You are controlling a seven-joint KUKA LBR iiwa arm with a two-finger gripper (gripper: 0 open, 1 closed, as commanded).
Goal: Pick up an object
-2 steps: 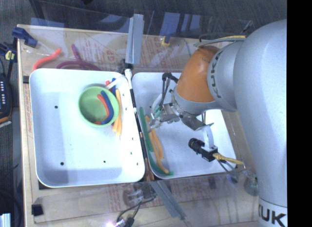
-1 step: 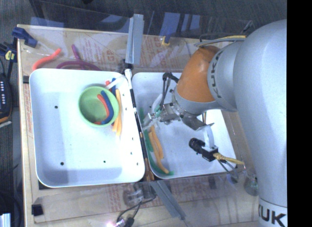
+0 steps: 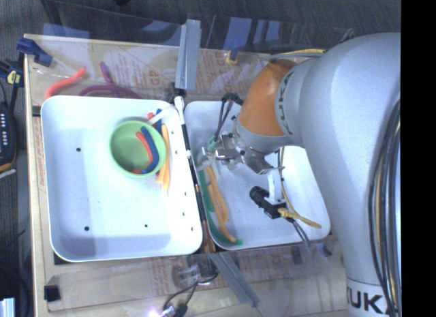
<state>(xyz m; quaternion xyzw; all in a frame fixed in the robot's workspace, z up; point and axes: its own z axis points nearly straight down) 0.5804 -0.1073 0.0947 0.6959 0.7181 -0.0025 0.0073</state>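
Green bowl (image 3: pixel 138 147) in left bin (image 3: pixel 82 206)

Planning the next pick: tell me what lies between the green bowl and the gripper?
In the camera view, between green bowl and gripper: orange sticks, then the bins' adjoining rims.

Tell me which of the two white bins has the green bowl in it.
The left bin. The green bowl sits in its upper right part with coloured sticks in and beside it. The right bin, under the arm, holds long thin orange and green pieces instead.

Left bin (image 3: pixel 82 193) mostly open — green bowl (image 3: pixel 138 148) crowds its far corner.
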